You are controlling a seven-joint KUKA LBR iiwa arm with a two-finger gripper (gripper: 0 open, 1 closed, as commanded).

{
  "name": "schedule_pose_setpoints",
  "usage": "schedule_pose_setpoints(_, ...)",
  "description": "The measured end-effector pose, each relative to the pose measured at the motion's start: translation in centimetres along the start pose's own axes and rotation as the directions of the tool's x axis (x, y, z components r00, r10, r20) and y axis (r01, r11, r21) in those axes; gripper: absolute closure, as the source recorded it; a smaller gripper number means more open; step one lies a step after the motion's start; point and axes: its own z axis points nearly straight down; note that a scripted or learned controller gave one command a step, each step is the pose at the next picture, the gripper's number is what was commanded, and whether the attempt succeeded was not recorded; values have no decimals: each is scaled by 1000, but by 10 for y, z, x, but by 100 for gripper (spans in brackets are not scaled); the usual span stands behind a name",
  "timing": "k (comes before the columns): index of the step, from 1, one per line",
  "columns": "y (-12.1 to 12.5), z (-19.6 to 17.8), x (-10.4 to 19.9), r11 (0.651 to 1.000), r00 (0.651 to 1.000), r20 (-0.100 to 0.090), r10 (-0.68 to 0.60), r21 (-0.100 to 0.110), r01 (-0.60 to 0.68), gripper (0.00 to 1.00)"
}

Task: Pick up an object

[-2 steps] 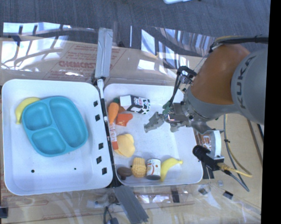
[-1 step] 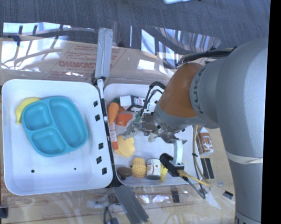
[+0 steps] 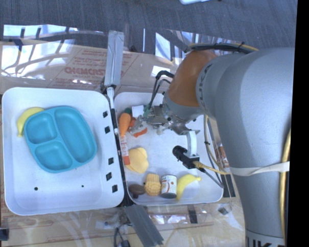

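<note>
Along the near edge of the right white bin lie a small brown lump, a yellow corn cob, a small tin can and a yellow banana. Farther in, by its left wall, are a pale yellow soft piece and an orange carrot. The gripper is low beside the carrot; its grip I cannot tell. The left white bin carries a blue divided plate.

Dark grey ribbed floor lies beyond the bench, where brown printed cardboard sits under glossy, light-reflecting plastic.
</note>
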Motion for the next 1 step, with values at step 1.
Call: schedule_pose_setpoints(1,35,14,-12,1000,1000,1,29,8,-29,0)
